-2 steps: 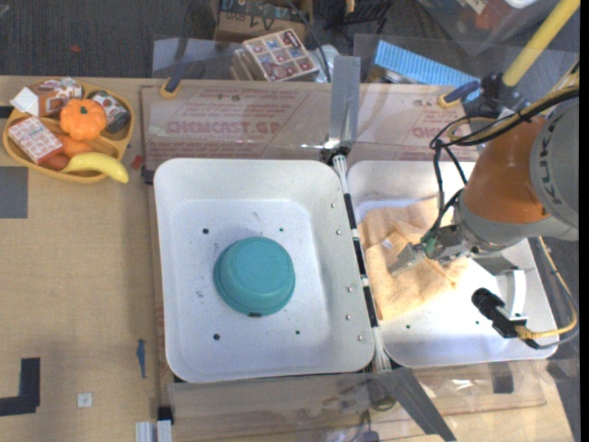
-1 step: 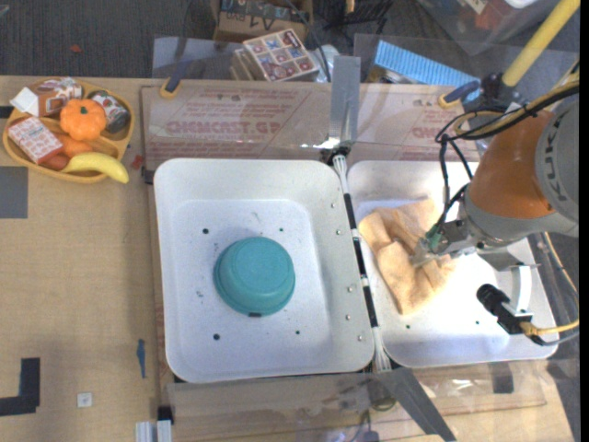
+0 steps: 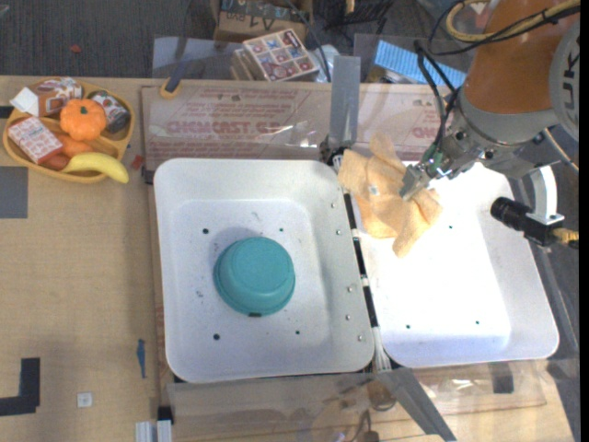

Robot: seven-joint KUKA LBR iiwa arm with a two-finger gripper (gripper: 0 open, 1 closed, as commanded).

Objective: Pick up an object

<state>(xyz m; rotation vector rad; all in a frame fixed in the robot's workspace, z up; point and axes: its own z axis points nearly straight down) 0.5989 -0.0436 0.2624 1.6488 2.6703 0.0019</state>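
Gripper [image 3: 409, 185] is clamped on the tan cloth [image 3: 391, 205] in the right bin [image 3: 479, 325]; no label on either is legible.

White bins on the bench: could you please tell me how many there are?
2. The left shallow white plastic bin holds an upturned teal bowl; the right shallow white plastic bin holds a crumpled tan cloth at its far left corner.

Soft, crumpled tan cloth [image 3: 391, 205] is being observed, matt in finish. Smooth teal plastic is being presented by the bowl [image 3: 255, 275]. Both bins [image 3: 184, 191] are being noted as smooth white plastic.
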